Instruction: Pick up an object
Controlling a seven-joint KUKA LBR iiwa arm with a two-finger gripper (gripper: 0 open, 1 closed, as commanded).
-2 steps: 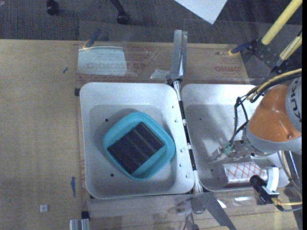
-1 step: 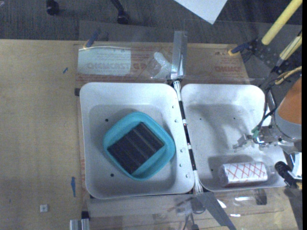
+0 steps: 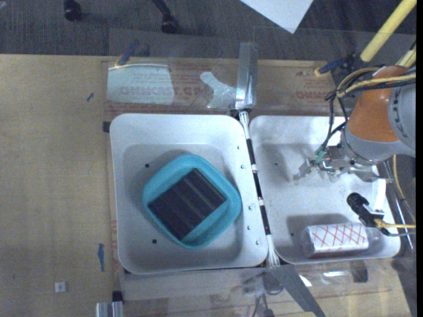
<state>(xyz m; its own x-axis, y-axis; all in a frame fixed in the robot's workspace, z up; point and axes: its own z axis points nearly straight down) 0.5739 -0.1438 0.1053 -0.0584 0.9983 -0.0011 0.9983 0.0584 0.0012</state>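
Observation:
A teal square dish lies tilted in the middle of the left bin, with a black ribbed block resting inside it. A white box with a red criss-cross pattern lies flat along the front wall of the right bin. My gripper hangs low over the middle of the right bin, behind the patterned box and apart from it. Nothing shows in its grasp.
The grey arm with its orange band reaches in over the right bin's right rim. The ridge between the two bins runs just left of the gripper. Wooden bench top lies to the left of the bins.

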